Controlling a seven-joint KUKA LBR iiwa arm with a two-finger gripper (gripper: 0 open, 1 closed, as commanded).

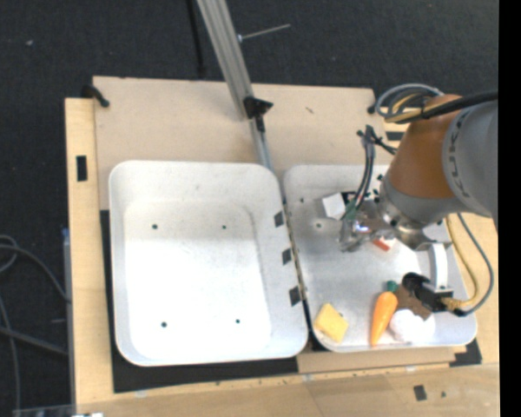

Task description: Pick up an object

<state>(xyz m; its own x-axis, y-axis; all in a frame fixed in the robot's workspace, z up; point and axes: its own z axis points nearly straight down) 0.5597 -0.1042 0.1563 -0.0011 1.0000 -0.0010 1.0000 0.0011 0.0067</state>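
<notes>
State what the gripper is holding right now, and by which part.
It cannot be told. The gripper is low over the right bin, and nothing is visible between its fingers; the carrot and yellow block lie apart from it.

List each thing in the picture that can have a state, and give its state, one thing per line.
gripper: lowered over the right bin, fingers unclear
carrot: lying flat in the right bin, untouched
yellow block: resting near the bin's front edge, free
white object: lying beside the carrot, untouched
right bin: holds the objects
left bin: sits beside the right bin
</notes>
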